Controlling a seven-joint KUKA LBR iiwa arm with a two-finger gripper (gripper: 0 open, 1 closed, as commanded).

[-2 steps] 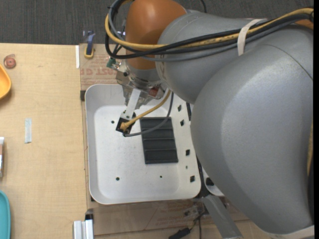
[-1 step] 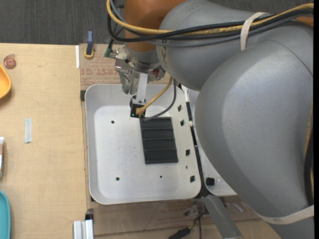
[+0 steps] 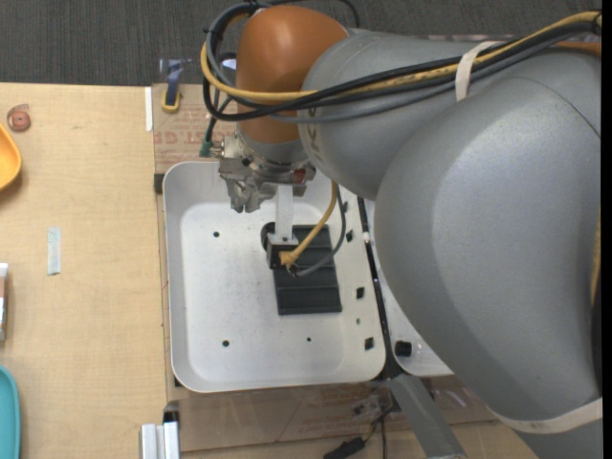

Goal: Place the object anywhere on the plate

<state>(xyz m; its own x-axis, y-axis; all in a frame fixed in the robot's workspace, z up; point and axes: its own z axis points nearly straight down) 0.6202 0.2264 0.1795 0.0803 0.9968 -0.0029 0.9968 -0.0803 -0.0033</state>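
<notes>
A shallow white plastic bin (image 3: 191,352) sits on the pale wooden benchtop (image 3: 86,333), and the big grey robot arm (image 3: 478,208) with its orange band (image 3: 282,51) reaches in from the right over the bin's far half. The metal gripper (image 3: 247,199) hangs just inside the bin's far wall, left of centre; whether it is wide, narrow or holding something cannot be told from this angle. On the benchtop left of the bin lie a small reddish-brown round disc (image 3: 17,118) at the far side and a short pale grey strip (image 3: 54,251) nearer. An orange-yellow rounded piece (image 3: 6,161) and a teal rounded piece (image 3: 5,419) are cut off by the left edge. Which of these is the task's object cannot be told.
</notes>
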